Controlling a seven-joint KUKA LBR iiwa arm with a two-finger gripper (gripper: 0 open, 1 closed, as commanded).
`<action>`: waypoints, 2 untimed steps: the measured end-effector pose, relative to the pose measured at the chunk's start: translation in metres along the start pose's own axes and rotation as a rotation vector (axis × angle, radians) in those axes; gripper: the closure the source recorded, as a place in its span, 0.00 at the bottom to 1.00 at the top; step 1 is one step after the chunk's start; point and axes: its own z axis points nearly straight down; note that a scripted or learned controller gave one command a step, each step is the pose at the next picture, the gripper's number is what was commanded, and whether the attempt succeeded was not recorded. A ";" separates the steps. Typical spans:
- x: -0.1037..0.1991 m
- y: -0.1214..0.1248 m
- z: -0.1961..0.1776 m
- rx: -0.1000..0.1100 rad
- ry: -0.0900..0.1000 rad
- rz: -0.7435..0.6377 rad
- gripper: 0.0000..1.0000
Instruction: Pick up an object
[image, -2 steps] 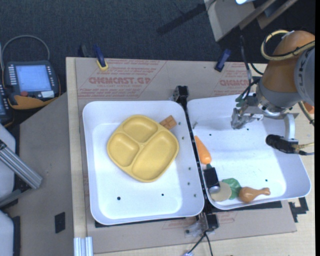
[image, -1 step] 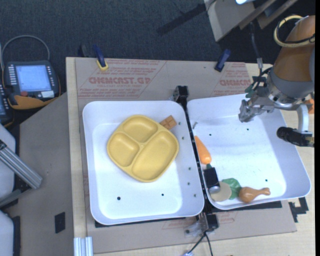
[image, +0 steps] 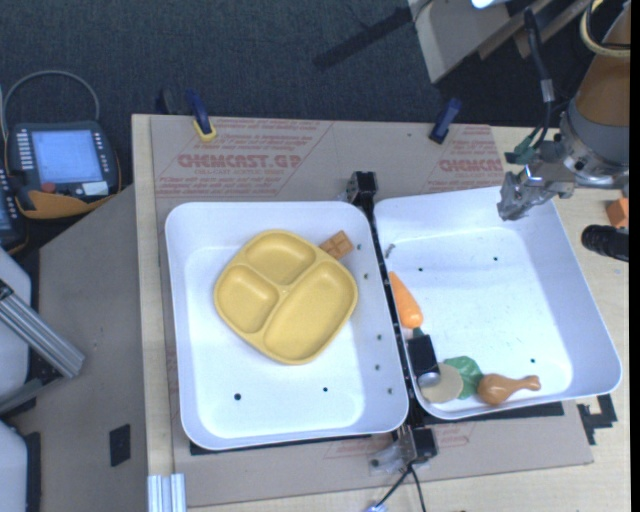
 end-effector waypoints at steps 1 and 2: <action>0.000 0.001 -0.011 0.004 0.001 0.000 1.00; 0.058 -0.017 -0.011 0.009 0.004 -0.005 1.00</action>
